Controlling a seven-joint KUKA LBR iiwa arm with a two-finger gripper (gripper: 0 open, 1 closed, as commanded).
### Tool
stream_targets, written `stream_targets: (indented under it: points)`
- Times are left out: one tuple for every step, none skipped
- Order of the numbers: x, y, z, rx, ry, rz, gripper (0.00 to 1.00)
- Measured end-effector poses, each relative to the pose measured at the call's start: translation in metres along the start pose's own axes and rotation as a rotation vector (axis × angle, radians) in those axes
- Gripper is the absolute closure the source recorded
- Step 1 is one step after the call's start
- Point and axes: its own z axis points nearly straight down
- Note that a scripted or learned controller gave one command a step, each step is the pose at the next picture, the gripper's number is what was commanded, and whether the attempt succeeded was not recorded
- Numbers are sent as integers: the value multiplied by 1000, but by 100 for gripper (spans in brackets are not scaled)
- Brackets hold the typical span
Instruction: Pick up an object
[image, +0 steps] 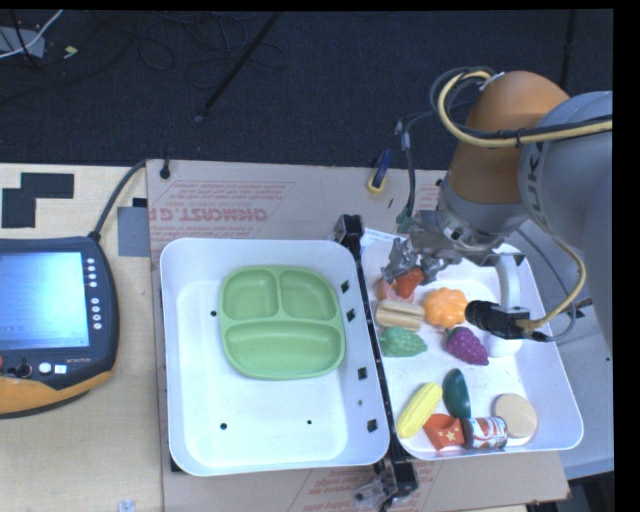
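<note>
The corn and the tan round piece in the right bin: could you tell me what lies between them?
In the camera view, between the corn and the tan round piece lie a dark green vegetable, a red piece and a small can on its side.

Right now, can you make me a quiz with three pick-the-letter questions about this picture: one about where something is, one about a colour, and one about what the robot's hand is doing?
1. Where is the light green divided plastic plate?
A. in the left white bin
B. in the right white bin
C. on the cardboard

2. What colour is the small toy pumpkin?
A. blue
B. orange
C. white

3. Where is the robot's gripper?
A. over the screen device
B. over the plate
C. low at the red toy in the right bin

Answers: 1 A, the plate lies alone in the left bin. 2 B, it is orange, beside the purple grapes. 3 C, it sits right over the red toy at the bin's top left.
</note>
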Motion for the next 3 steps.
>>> stream_targets:
  points:
    - [6, 3, 19, 3, -1, 0, 100]
    - [8, 8, -1, 0, -1, 0, 100]
    - [7, 12, 13, 3, -1, -1, 100]
